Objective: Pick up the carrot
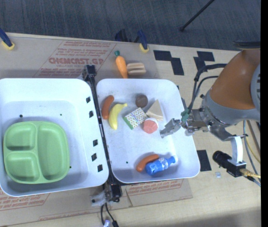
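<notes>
Hovering over the right bin [183, 96], my claw [170, 128] sits near the right wall. Whether it is spread, I cannot tell. The carrot [121, 66] lies outside, beyond the far rim.

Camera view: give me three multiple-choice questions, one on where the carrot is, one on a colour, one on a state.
1. Where is the carrot?
A inside the right bin
B on the bench beyond the right bin
C on the divided plate

2. What colour is the divided plate?
A green
B red
C blue

3. The carrot is
A lying flat, apart from the gripper
B standing upright
C lifted in the air

Answers: B, it lies outside the rim. A, it is light green. A, the gripper is at the bin's other side.
</notes>
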Tool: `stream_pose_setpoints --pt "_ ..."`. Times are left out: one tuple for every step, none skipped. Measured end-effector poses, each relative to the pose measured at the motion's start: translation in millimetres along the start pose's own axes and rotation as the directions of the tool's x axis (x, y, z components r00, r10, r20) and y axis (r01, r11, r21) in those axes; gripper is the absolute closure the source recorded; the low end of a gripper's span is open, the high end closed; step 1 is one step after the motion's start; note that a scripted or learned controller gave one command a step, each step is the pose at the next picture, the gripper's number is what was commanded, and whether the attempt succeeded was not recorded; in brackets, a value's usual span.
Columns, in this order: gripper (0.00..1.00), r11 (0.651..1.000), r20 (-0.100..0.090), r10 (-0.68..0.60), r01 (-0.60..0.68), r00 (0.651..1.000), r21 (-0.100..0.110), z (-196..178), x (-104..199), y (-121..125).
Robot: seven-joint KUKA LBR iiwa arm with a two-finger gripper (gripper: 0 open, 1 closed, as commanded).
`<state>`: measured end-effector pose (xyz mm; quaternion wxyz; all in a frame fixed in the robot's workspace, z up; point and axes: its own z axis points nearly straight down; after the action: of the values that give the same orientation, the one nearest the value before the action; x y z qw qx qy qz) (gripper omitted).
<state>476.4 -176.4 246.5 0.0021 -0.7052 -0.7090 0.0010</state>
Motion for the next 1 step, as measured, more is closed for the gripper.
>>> stream_pose_setpoints --pt "0.00 0.998 0.000 0.061 -0.061 0.998 0.002 75.4 43.1 -0.3"
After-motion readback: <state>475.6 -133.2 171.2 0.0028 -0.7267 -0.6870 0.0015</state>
